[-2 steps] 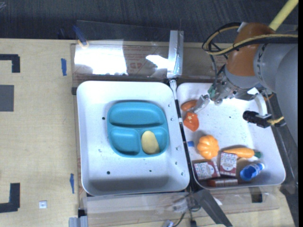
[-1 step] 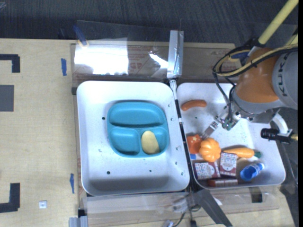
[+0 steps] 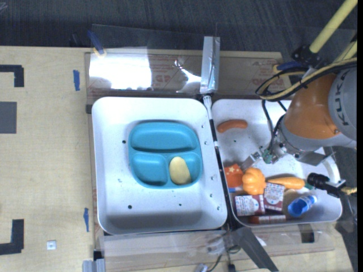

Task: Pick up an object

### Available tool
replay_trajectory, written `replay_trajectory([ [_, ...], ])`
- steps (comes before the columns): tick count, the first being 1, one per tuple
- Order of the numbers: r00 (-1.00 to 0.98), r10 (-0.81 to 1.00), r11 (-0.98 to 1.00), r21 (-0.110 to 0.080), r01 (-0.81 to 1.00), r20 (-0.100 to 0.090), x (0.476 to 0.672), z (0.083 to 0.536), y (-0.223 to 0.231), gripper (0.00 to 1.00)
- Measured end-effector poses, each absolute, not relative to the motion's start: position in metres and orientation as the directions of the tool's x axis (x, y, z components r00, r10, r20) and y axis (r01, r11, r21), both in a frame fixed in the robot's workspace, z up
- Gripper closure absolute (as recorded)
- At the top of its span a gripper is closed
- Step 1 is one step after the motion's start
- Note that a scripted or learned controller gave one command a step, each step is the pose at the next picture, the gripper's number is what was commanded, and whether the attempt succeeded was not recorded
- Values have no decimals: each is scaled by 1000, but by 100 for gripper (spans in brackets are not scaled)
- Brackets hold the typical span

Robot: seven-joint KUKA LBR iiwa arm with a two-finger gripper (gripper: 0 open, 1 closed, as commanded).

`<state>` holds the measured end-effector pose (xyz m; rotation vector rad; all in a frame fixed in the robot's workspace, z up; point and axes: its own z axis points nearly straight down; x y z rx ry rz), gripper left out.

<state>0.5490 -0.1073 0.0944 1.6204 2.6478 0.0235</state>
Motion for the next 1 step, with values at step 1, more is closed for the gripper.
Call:
replay_trajectory([
  [1,-313,950,313,32,949,-17,541,93,-105,0],
])
